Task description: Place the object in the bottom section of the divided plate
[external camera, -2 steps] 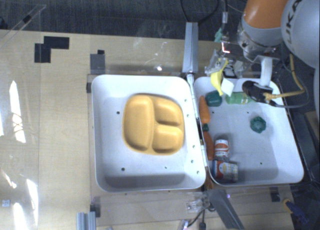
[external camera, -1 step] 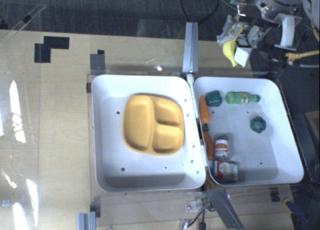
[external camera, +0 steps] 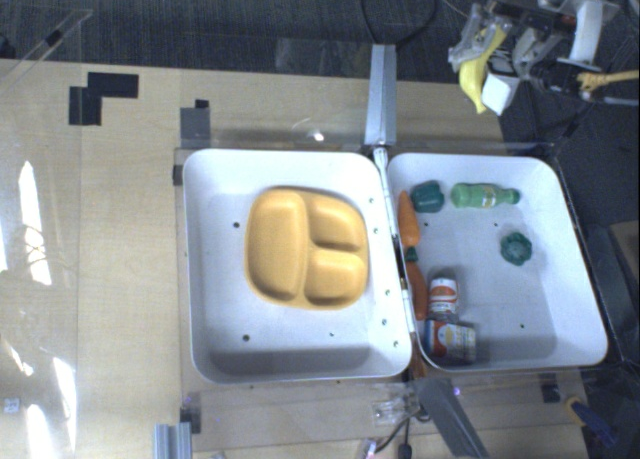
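At the upper right of the frame the gripper [external camera: 487,59] hangs above the bench, beyond the far edge of the bins, and a yellow banana [external camera: 472,72] shows between its fingers, with a white block-like piece just beside the fruit's lower end; the fingers are clamped on the banana. The left bin [external camera: 210,347] fills the middle of the frame and carries the yellow divided plate [external camera: 305,247], which lies slightly up and left of that bin's centre; its sections look bare of any object. The right bin [external camera: 570,337] holds the other things: a green bottle [external camera: 483,195] lying on its side near the far wall, a dark green lump [external camera: 427,196] just left of it, a small teal object [external camera: 516,247] further right and lower, an orange carrot [external camera: 408,222] along the left wall, and two cans [external camera: 443,294] near the lower left corner, one upright and one tipped over below it. The banana is well apart from the plate, up and to the right of it
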Controlling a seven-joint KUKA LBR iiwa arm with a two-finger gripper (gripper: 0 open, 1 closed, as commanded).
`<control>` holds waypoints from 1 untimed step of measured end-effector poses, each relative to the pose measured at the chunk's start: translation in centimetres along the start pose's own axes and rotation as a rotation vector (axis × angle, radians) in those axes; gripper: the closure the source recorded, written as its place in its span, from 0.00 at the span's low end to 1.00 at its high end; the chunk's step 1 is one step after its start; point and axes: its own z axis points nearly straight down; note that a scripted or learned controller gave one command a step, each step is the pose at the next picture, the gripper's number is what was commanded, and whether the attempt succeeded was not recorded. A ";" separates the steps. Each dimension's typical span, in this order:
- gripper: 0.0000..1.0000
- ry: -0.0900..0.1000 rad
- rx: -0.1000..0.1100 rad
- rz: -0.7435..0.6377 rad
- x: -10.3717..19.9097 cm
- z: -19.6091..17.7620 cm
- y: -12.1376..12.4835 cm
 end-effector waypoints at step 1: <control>0.00 0.000 0.000 0.000 0.0 0.0 0.0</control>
